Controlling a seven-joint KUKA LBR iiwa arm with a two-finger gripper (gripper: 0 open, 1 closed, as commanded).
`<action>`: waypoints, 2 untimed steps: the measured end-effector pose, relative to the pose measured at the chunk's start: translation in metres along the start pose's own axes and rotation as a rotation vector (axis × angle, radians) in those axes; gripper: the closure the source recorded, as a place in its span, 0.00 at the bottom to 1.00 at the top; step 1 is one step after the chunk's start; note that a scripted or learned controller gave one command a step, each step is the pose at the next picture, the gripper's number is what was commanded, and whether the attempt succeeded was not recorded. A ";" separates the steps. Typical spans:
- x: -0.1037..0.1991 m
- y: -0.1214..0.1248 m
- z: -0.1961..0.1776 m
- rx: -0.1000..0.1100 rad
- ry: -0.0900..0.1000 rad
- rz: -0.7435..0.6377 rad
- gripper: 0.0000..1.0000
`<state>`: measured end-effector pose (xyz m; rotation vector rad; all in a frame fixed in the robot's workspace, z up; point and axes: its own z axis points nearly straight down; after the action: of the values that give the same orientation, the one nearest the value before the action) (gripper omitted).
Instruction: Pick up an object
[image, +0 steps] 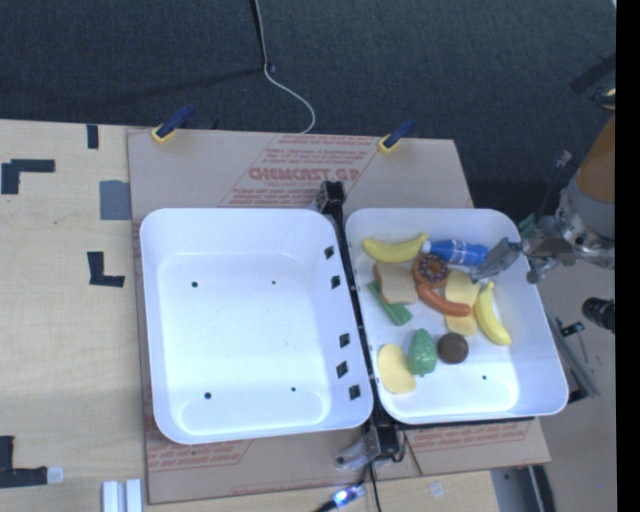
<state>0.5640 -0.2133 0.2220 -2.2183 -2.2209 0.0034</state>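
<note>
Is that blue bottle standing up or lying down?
Lying down. The blue bottle rests on its side in the right bin, pointing across it between a banana and the gripper.

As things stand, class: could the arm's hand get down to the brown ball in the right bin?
Probably yes. The hand is at the right bin's far right edge, and the brown ball lies uncovered with nothing stacked on it. The green piece and a banana sit close beside it, so room is tight.
</note>
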 end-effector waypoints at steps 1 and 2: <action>-0.003 0.065 0.089 0.002 -0.001 -0.004 0.00; 0.056 0.065 0.137 -0.010 -0.001 -0.005 0.00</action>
<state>0.6282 -0.1572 0.0851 -2.2186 -2.2315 -0.0058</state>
